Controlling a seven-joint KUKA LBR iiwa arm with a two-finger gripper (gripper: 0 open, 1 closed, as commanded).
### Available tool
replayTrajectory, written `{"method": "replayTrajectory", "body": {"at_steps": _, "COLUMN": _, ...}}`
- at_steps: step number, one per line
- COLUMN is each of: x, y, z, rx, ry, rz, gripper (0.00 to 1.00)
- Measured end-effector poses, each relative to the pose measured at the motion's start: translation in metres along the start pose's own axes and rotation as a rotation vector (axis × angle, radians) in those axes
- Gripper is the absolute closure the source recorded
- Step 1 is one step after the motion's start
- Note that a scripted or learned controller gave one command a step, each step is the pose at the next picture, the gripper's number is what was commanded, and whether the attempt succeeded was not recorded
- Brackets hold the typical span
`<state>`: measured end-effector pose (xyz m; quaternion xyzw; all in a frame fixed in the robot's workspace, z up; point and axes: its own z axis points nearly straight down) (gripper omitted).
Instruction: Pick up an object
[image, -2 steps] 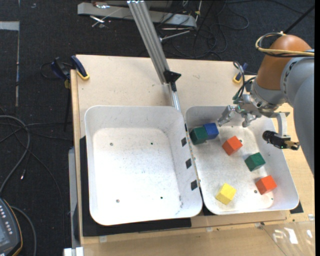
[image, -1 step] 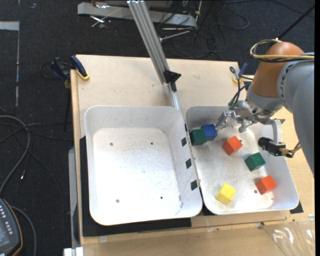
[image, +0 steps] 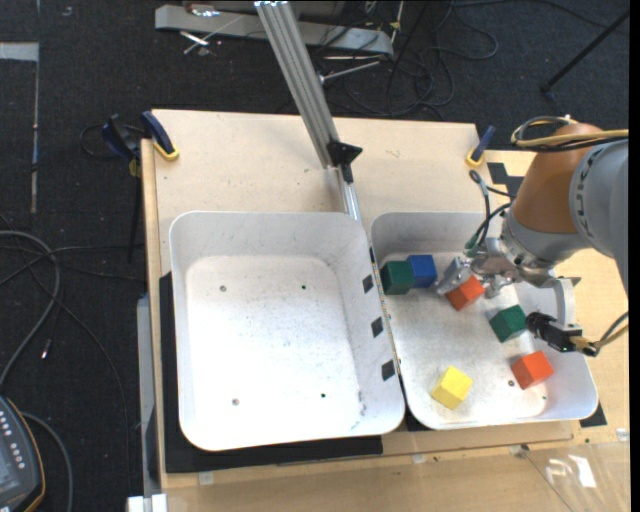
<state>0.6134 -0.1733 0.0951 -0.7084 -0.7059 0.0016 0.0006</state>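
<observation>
My gripper (image: 470, 281) is low in the upper middle of the right bin (image: 572, 405). It is shut on a small orange-red block (image: 464, 294), which sits tilted between the fingers. Just to its left, a dark green block (image: 397, 277) and a blue block (image: 422, 269) touch each other. A second green block (image: 508, 323) lies below and to the right of the gripper. Nearer the front are an orange block (image: 531, 369) and a yellow block (image: 452, 386).
The left bin (image: 190, 300) lies beside the right one, with a raised divider (image: 380, 320) between them. A slanted metal pole (image: 305, 85) crosses the back of the bench. Yellow clamps (image: 160, 140) sit at the back corners. Cables hang by the arm's wrist (image: 560, 335).
</observation>
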Motion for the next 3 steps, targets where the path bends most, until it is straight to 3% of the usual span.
{"method": "replayTrajectory", "body": {"at_steps": 1, "x": 0.002, "y": 0.003, "z": -0.01, "rx": -0.005, "ry": 0.0, "rz": -0.002, "gripper": 1.0}}
{"method": "replayTrajectory", "body": {"at_steps": 2, "x": 0.108, "y": 0.043, "z": -0.189, "rx": -0.013, "ry": 0.002, "rz": -0.012, "gripper": 1.0}}
{"method": "replayTrajectory", "body": {"at_steps": 3, "x": 0.071, "y": -0.004, "z": -0.219, "rx": -0.003, "ry": 0.0, "rz": 0.001, "gripper": 1.0}}
